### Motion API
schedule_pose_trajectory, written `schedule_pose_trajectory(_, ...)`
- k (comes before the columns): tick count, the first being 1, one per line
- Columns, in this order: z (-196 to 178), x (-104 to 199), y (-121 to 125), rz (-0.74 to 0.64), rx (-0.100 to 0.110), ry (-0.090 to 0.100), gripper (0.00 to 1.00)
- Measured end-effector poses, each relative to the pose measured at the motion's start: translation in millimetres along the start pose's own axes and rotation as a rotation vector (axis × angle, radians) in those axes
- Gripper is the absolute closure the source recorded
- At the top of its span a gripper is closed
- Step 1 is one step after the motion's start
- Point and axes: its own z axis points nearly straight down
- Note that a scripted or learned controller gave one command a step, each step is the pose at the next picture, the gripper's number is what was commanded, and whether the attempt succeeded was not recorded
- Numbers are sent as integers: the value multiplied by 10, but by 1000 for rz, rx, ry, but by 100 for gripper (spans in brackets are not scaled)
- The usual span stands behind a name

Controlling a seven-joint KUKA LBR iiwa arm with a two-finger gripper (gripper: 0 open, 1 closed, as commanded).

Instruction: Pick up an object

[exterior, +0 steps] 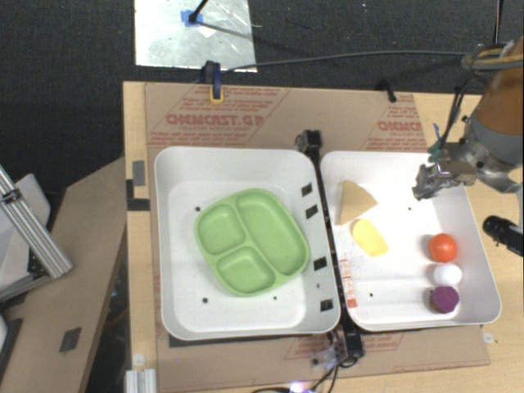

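Note:
The right bin (407,316) holds a tan wedge (354,200), a yellow block (369,237), an orange ball (443,247), a white ball (447,274) and a purple piece (444,299). My gripper (427,182) hangs over the bin's far right part, up and to the right of the tan wedge and above the orange ball. Nothing shows between its fingers. The arm comes in from the right edge.
The left bin (180,219) holds a green three-compartment tray (250,241). A black divider clip strip (315,219) runs between the bins. Cables cross above the bench at the back. A metal frame stands at the far left.

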Motion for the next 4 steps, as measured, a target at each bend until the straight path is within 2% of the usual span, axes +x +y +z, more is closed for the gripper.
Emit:
schedule_pose_trajectory(2,153,925,134,1,2,0,100)
schedule_pose_trajectory(4,448,1846,525,1,1,0,100)
